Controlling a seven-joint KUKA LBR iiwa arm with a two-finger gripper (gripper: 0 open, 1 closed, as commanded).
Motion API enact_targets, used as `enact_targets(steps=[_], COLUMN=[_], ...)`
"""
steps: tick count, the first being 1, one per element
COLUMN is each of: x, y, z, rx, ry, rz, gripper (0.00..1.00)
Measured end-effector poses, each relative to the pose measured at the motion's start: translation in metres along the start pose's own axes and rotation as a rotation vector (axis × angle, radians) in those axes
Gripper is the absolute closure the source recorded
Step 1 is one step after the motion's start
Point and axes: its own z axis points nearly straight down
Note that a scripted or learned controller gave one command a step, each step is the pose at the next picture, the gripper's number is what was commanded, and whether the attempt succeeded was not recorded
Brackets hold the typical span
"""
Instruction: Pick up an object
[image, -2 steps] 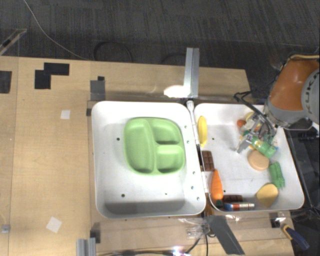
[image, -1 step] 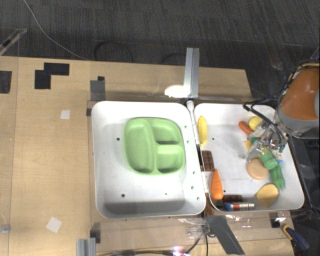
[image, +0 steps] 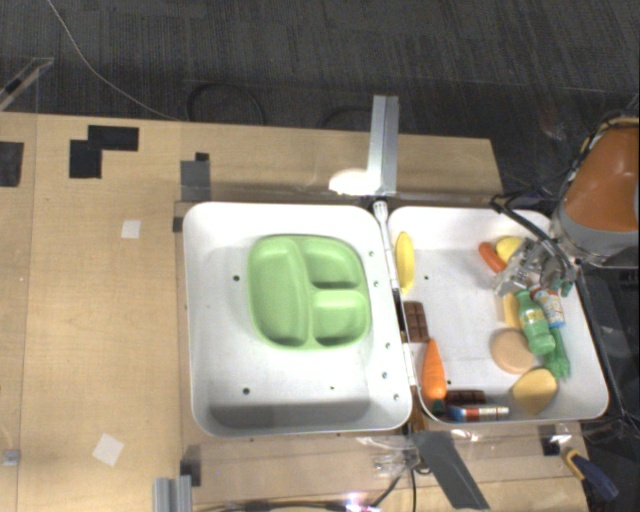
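Wooden bench (image: 90, 330) on dark carpet (image: 250, 50) bears two white bins (image: 200, 300).

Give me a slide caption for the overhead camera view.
Gripper hovers over toy food in the right bin; a green divided plate sits in the left bin.

Bench (image: 90, 330): pale matt wood grain. Bins (image: 215, 400): smooth white plastic with a soft sheen. Divided tray (image: 305, 290), left bin: matt green plastic. Upright post (image: 384, 145), far side: brushed metal. Floor (image: 300, 50): dark, rough carpet.
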Motion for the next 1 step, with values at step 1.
enact_targets(steps=[1], x=[0.0003], y=[0.0002], z=[0.0005], rx=[0.000], ry=[0.001], rz=[-0.001], gripper=[0.00])
